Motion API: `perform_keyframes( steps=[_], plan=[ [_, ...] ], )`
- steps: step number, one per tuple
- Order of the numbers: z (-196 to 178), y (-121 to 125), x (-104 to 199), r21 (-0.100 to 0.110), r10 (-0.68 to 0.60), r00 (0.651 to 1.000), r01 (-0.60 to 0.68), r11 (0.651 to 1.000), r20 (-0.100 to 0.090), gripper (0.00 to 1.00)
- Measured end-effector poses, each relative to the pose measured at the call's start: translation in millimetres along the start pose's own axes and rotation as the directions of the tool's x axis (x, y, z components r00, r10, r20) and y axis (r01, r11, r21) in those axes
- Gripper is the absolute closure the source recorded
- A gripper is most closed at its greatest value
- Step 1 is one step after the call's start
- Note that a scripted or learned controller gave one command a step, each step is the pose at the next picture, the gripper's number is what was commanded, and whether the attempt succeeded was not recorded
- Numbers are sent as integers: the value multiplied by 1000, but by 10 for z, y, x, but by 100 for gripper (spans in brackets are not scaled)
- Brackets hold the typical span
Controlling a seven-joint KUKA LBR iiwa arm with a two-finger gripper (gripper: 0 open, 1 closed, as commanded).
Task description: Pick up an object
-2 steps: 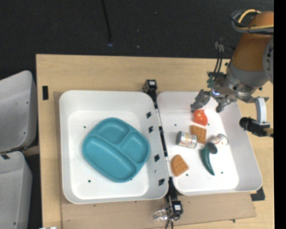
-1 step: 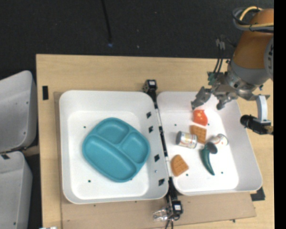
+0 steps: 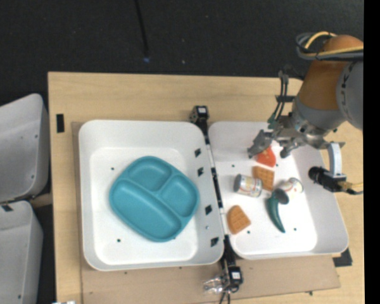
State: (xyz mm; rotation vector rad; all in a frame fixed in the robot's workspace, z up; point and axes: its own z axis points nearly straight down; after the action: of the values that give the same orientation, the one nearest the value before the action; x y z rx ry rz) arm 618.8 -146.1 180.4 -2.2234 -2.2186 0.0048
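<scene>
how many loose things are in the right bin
6 that I can make out: red piece by the gripper, orange cracker, can, round white thing, teal pepper, tan biscuit. The arm may hide more.

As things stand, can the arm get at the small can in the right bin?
Probably yes. The can lies on its side just below the tool, open from above; only the orange piece beside it crowds one side.
</scene>
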Motion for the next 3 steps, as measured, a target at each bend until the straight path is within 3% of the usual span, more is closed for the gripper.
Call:
perform_keyframes(
  steps=[1, 2, 3],
  plan=[
    [470, -88, 7, 1, 2, 1000, -2, 1000, 0, 0],
    [759, -52, -21, -15, 3, 1000, -3, 1000, 5, 0],
    [675, -73, -22, -9, 9, 1000, -9, 1000, 2, 100]
  ],
)
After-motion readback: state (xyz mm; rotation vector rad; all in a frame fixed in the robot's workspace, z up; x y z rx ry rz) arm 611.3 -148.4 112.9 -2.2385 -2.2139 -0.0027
